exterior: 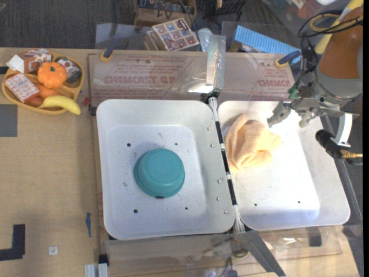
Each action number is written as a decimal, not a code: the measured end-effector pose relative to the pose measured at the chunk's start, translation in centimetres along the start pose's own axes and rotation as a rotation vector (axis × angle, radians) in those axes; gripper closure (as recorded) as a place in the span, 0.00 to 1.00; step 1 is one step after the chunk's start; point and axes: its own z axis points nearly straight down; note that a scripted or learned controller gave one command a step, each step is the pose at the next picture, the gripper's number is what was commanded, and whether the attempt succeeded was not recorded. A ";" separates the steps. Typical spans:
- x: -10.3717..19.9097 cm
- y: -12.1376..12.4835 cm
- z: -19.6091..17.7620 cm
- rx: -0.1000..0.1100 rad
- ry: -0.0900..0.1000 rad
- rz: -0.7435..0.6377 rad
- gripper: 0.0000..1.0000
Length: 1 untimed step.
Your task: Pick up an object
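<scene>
fingers (277, 113) apart above cloth (249, 141)

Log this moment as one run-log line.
arm: over right bin | gripper: open, holding nothing, beside yellow cloth | teal bowl: upside down in left bin | pick: not yet made

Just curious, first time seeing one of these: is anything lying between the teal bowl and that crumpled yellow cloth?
In the camera view, the teal bowl and yellow cloth sit in separate bins; between them lie bare white bin floor and the two bins' adjoining rims.
</scene>
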 end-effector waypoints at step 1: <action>-4.7 -0.8 10.3 -0.005 -0.001 -0.160 0.00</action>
